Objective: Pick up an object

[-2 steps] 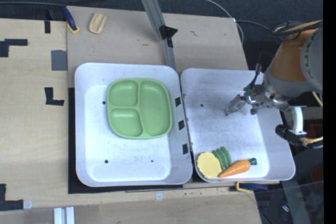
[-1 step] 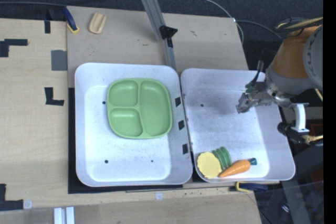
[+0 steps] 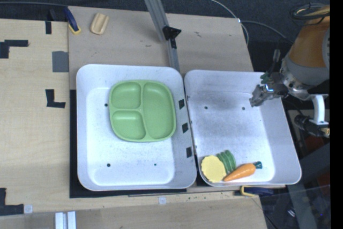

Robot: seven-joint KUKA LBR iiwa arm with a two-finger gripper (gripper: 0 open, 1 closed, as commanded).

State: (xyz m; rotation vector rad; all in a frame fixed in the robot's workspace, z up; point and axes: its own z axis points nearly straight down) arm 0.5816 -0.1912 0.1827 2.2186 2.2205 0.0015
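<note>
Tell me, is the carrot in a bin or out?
In. The carrot lies inside the right bin, near its front edge.

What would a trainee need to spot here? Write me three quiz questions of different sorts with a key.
1. True or false: the green plate lies in the left bin.
2. Multiple choice: the carrot lies in the right bin's (A) far left corner, (B) near edge, (C) middle.
3. Fill in: the pincer hovers over the far right part of the ____ bin.

Key:
1. True.
2. B. It lies beside a yellow piece and a green piece.
3. Right.
</note>
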